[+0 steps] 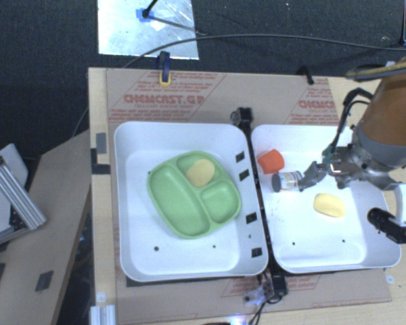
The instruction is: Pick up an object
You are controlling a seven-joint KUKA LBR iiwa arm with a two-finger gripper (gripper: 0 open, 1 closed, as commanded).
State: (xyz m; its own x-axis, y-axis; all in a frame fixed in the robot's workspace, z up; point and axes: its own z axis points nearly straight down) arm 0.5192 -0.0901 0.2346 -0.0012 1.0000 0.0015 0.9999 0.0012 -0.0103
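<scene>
My gripper (310, 177): in the right bin (338, 259), low over the floor; finger spread too blurred to tell. A small clear cylinder (285, 181) lies at its tip, grasp unclear. Orange block (271, 160) just beyond; smooth yellow lump (329, 205) nearby.

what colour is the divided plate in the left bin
Light green. The plate shows clearly in the camera view, with a pale yellow piece in one compartment.

A dark carpet (40, 59) surrounds the bench (210, 90). A shiny sheet (145, 19) lies beyond it; an aluminium rail (13, 191) stands left.
</scene>
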